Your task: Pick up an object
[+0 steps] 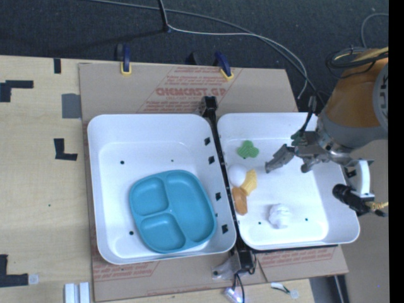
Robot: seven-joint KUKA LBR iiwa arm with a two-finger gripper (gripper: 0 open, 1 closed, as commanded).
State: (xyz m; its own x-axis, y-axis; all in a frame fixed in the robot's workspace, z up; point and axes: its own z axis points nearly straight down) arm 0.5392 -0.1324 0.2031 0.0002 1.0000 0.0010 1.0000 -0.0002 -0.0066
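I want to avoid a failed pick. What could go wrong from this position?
1. The white ball, yellow piece and orange piece lie packed together against the right bin left wall, so the gripper may nudge or catch two at once.
2. That wall leaves little room on that side.
3. The crumpled white object blends with the white floor, so aim may be off.
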